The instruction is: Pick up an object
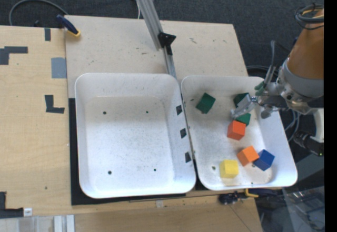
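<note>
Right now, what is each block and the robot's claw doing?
Dark green cube: resting alone in the right white bin.
Orange cube: resting just below the gripper.
Second orange cube: touching the blue cube.
Yellow cube: resting near the front rim.
Gripper: low over another green block.

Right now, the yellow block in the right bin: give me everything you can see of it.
The yellow block is a small cube, plain matte yellow, looks like painted wood or foam. It sits flat on the floor of the right bin, near the bin's front edge, slightly turned against the bin's sides. An orange block lies just up and to the right of it, close, though contact can't be confirmed. The gripper is well away, farther back in the bin.
</note>
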{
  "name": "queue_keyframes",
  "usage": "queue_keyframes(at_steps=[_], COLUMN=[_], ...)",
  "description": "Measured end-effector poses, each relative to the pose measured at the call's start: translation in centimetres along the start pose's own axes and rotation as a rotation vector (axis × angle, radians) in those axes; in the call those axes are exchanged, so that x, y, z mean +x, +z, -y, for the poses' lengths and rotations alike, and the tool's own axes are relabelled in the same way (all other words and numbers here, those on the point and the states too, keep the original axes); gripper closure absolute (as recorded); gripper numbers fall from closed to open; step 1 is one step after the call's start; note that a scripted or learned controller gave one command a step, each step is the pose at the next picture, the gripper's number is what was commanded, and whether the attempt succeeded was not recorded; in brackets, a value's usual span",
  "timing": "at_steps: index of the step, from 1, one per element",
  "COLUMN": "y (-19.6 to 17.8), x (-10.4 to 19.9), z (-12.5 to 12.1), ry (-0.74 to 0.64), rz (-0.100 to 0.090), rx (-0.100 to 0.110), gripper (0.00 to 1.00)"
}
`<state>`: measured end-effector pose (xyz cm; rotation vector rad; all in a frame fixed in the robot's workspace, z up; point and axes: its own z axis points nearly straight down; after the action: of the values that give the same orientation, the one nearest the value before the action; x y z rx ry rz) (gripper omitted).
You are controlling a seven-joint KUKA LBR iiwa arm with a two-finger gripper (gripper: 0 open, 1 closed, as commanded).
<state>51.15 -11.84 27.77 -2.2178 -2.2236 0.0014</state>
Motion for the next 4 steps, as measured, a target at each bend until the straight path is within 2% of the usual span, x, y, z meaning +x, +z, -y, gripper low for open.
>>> queue_keyframes(at_steps=[1,2,4], y=[0.0,5.8,17.9], x=[0.0,0.9,0.1], z=[0.0,-0.3,-1.1], ry=[0.0,0.001,0.002], rz=[0.0,-0.001,-0.001], rx=[-0.001,0.006,0.008], gripper=[0.0,0.0,0.0])
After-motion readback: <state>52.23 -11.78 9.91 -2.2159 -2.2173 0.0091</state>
